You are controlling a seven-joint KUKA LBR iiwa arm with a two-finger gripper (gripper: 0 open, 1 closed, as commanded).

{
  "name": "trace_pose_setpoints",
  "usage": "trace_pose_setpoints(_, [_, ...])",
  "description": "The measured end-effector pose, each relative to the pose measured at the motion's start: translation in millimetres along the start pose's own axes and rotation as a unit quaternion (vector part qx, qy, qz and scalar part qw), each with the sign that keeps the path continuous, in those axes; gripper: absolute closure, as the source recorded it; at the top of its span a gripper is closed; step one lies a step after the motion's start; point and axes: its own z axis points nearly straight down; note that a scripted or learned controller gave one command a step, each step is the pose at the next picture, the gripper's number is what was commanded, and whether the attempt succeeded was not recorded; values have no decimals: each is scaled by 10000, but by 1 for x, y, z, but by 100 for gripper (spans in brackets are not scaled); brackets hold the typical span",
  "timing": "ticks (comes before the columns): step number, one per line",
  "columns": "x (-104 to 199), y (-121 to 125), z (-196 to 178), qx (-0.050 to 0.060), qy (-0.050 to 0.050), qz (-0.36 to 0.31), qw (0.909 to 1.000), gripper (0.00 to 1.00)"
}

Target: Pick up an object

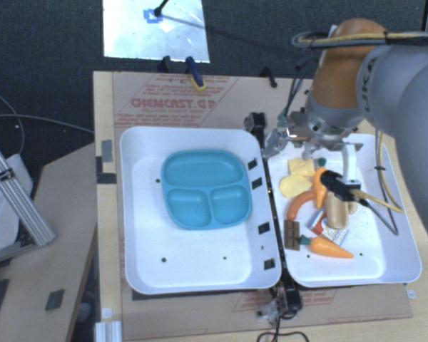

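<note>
Camera view looks down on my hand [321, 142], hanging over the far end of the right bin [406, 262]. I cannot tell whether it is apart or together, because the wrist hides its tips. Nothing shows clamped in it.

All the loose things lie in this bin, crowded against the wall it shares with the left bin [139, 262]. That other bin carries just 1 blue divided plate [205, 189].

Nearest my hand is a pale yellow wedge [299, 167], with a pale yellow oval [294, 185] touching it on the near side. Below them come an orange curved piece [299, 206], a tan cylinder [335, 211], a brown bar [292, 234] and a carrot [329, 246] at the near edge of the heap.

I judge these to be toy foods: light, stiff and probably smooth plastic, so weight is no worry, but slipping is. The oval and the curved piece look rounded and would likely squirt out of a pinch.

The wedge seems to have flatter faces, and it sits at the far edge of the pile with bare floor beyond it. It is my best pick, taken across its 2 long sides.

The carrot is my 2nd choice. It lies apart on its near side, and I would close across its thick middle, not the tapered tip. The brown bar lies flat and close to the wall, so it looks hard to get under.
</note>
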Motion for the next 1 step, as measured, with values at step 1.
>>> trace_pose_setpoints(1, [53, 37, -2, -22, 11, -55, 10000, 0])
